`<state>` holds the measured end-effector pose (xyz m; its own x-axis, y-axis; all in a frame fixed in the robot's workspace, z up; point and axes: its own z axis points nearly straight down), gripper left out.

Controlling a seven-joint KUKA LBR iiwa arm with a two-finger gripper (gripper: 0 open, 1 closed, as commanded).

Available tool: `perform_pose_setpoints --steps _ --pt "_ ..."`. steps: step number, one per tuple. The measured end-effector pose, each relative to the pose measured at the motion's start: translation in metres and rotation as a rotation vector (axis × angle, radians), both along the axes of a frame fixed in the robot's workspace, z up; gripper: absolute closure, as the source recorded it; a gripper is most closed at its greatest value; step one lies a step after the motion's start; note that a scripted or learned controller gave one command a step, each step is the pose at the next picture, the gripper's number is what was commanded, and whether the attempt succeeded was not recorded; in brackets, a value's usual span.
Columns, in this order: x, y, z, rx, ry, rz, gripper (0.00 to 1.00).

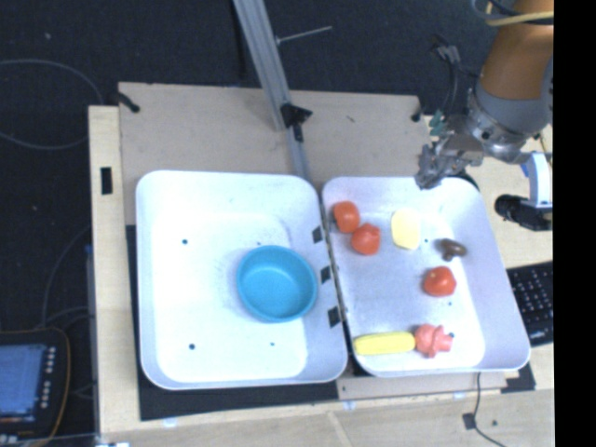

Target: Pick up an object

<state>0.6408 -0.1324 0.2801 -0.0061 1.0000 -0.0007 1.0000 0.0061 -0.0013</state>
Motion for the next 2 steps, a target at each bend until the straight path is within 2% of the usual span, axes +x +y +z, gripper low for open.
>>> perform_pose_setpoints --steps 1,2 --pt "-0.020 0.046 -0.016 0.000 0.001 -0.001 1.00" --pt "-0.032 0.092 -0.010 0.004 0.002 0.002 1.00"
